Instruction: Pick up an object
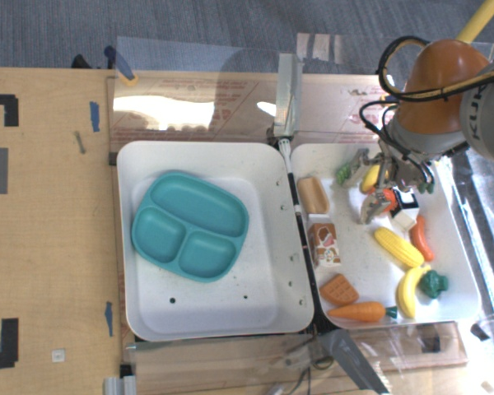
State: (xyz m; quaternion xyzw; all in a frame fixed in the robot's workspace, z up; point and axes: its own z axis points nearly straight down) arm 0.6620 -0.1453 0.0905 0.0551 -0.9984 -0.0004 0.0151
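The left bin [140,303] holds a teal divided plate [190,226]. In the right bin [461,245] lie a bread roll [313,194], a carrot [358,311], a corn cob [398,247] and a banana [407,290]. The gripper [384,197] hangs low over the bin's upper part, just above the corn cob; how far its jaws stand apart, or whether they hold anything, I cannot tell

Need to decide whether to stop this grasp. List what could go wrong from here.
1. The gripper sits low among crowded toy food in the right bin; it may knock the corn or the red-and-white piece.
2. Its cables loop loosely overhead and could snag.
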